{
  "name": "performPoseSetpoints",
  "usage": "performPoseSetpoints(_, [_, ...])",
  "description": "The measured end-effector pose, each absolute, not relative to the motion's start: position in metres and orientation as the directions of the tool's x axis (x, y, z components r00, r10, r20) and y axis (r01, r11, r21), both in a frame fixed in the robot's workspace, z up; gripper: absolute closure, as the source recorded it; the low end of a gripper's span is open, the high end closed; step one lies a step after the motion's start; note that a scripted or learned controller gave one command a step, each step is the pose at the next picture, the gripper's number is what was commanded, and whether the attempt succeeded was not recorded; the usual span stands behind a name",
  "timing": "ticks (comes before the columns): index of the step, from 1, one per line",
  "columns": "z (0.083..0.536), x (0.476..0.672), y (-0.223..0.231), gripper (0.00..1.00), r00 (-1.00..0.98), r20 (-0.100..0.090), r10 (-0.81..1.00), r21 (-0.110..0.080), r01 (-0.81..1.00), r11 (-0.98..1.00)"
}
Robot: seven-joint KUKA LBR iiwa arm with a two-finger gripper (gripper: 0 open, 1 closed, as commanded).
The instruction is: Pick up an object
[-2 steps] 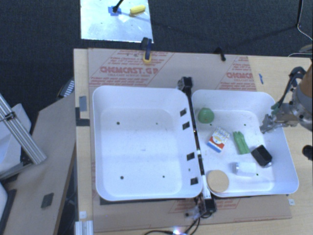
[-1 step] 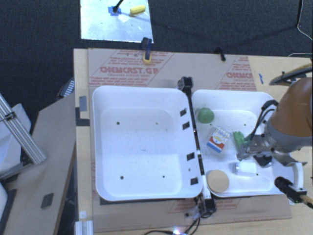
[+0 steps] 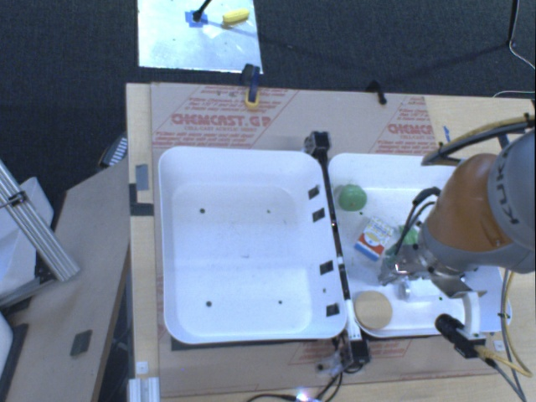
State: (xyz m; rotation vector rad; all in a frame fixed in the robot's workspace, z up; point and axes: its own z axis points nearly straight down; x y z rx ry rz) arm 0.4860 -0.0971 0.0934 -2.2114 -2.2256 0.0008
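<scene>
The right bin holds a green ball near its upper left, a small white box with blue and orange print in the middle, and a tan round disc at the front left. A bit of green shows just past the box by the arm. My gripper hangs low over the bin floor, just right of the box and above the disc. The grey and orange wrist covers most of it, so its fingers are hard to make out. Nothing is seen lifted.
The left bin lies beside the right one, split from it by a black divider with clips. A metal plate with a yellow item lies at the back. Cables run along the right side.
</scene>
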Motion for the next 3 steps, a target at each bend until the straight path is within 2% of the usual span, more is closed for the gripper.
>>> performPoseSetpoints(1, [0.191,0.567,-0.034,1.0,-0.014,0.001,1.0,0.016,1.0,0.014])
performPoseSetpoints(2, [0.39,0.582,0.036,1.0,-0.012,0.003,1.0,0.021,1.0,0.012])
performPoseSetpoints(3, [0.388,0.593,0.05,1.0,-0.005,0.0,1.0,0.005,1.0,0.005])
